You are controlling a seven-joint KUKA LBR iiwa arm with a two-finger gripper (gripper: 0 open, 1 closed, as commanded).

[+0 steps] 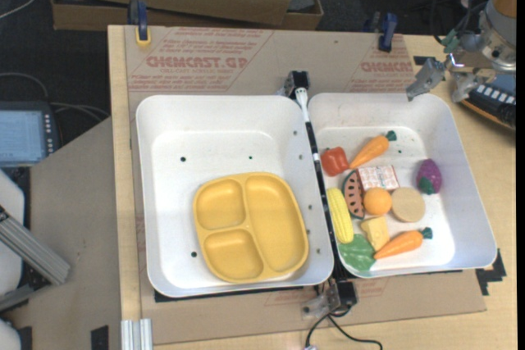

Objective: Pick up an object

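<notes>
Bench: two white bins [156, 127] | gripper [428, 78] upper right, grip state indeterminable, nothing visibly held | step: approach | next: descend onto toy food, e.g. carrot [371, 150].

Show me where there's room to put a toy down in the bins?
Left bin: bare floor above the yellow tray, and a strip to its left. Right bin: bare at the top, above the carrot, and along the right of the purple toy. Its lower left is crowded with toy food.

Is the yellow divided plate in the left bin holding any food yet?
Empty. All three compartments of the yellow plate show bare yellow; the toy food lies in the right bin.
</notes>
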